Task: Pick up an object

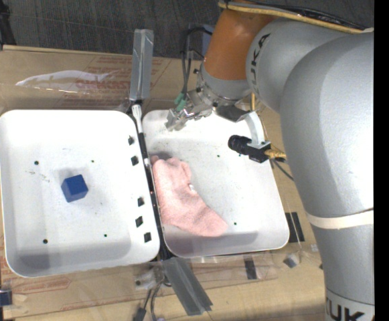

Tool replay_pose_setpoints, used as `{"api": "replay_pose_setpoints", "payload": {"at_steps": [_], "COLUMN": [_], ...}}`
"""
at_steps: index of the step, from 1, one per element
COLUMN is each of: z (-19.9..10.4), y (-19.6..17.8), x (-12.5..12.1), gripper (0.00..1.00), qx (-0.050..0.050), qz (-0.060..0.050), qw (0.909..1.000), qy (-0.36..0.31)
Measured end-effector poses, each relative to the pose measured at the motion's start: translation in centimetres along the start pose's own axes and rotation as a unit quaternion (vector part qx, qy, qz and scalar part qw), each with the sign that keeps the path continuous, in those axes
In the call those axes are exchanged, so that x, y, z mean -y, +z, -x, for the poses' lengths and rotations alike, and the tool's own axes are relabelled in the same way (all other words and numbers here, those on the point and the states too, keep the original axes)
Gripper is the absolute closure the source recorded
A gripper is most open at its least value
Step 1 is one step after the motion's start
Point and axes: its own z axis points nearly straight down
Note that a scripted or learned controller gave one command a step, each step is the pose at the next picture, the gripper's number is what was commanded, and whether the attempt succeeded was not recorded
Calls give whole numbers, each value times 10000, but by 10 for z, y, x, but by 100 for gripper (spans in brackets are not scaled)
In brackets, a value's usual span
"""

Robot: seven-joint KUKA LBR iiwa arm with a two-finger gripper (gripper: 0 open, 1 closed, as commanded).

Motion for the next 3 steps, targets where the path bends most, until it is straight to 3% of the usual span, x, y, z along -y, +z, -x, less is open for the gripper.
{"api": "replay_pose_setpoints", "payload": {"at_steps": [1,2,3], "z": [0,23,20], "y": [0,75,101], "x": [0,60,98], "gripper": [0,0,0], "qx": [-1,-8,-7], "qz": [-3,-15,-7], "qw": [10000,9988,9982], "qy": [0,-482,-601]}}
